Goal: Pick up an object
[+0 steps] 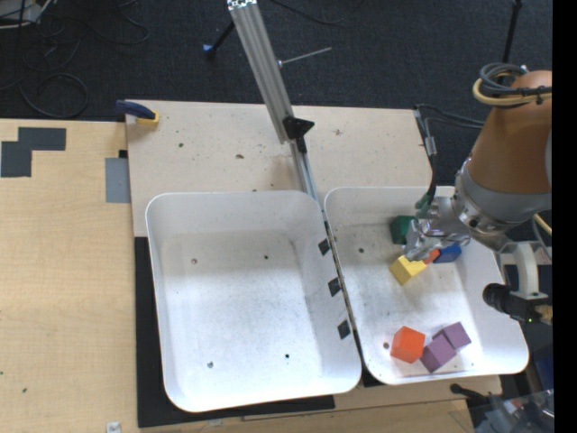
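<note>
Although the arm's broad orange band hides much of the wrist, we can see the gripper (422,249) low over the right bin (379,368), its metal parts a pale blur, and we cannot tell how it is set or whether it grasps anything. Just beside it, toward seven o'clock, lies a small yellow block (407,268), matte and square-edged, tilted on the bin floor; it looks to be touching the gripper's tip, though we cannot be sure. A blue piece (446,253) sits at the gripper's three o'clock, close against it, and a dark green block (401,229) rests at about ten o'clock, partly hidden. Well apart, toward six o'clock near the bin's front rim, we see an orange cube (407,344) with smooth faces and, just beside it at three o'clock, two purple blocks (445,346) pressed together. The left bin (180,207) is a shallow white tray with rounded corners, its floor speckled with dark flecks. A ribbed aluminium bar (269,78) slants across the pale wooden bench (207,152) down to the seam between the bins.
</note>
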`<action>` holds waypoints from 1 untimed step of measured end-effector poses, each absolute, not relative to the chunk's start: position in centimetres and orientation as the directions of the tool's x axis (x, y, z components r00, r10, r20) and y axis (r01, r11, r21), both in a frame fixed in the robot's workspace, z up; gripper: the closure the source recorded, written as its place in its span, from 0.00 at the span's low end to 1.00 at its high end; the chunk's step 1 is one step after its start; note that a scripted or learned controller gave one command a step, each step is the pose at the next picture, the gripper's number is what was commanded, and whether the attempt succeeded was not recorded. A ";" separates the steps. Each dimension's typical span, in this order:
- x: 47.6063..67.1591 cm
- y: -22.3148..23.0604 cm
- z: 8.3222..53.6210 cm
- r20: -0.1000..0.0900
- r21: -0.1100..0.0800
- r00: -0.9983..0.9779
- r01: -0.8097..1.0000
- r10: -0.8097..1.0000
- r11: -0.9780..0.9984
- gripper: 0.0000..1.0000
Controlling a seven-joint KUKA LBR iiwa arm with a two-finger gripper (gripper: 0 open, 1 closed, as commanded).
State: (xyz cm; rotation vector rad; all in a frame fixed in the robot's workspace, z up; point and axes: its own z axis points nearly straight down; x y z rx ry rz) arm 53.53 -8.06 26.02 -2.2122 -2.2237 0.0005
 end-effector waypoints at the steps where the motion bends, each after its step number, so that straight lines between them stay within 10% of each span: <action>1: 52.4 -3.2 26.1 0.003 -0.004 -0.004 1.000 1.000 0.004 1.00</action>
